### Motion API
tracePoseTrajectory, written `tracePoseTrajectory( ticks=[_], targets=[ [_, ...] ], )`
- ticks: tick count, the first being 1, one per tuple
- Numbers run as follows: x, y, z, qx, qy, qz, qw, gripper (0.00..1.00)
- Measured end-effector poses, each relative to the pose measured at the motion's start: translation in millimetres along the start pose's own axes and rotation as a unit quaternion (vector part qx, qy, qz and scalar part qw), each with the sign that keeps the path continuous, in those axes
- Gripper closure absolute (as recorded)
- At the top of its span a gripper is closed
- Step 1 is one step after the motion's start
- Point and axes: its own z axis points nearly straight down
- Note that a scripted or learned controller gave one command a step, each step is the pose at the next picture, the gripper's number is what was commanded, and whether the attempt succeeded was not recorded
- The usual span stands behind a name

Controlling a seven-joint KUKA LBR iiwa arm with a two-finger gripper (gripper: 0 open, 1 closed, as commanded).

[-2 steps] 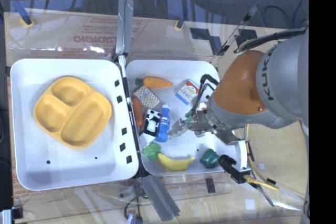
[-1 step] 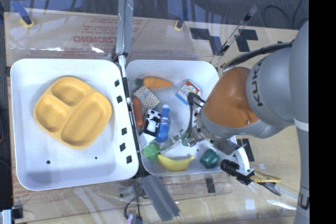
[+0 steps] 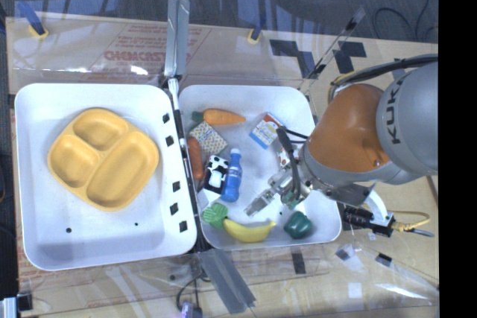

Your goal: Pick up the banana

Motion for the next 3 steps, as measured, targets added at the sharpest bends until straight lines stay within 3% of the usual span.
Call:
tracePoseTrajectory(
  ticks=[1, 2, 3],
  targets=[
    [14.3, 14.6, 32.0, -0.002, -0.002, -0.179, 0.9839, 0.00],
    [14.4, 14.8, 22.5, -0.002, -0.002, -0.181, 0.9835, 1.00],
    [14.5, 14.9, 22.5, -0.002, -0.002, -0.181, 0.9835, 0.00]
  ],
)
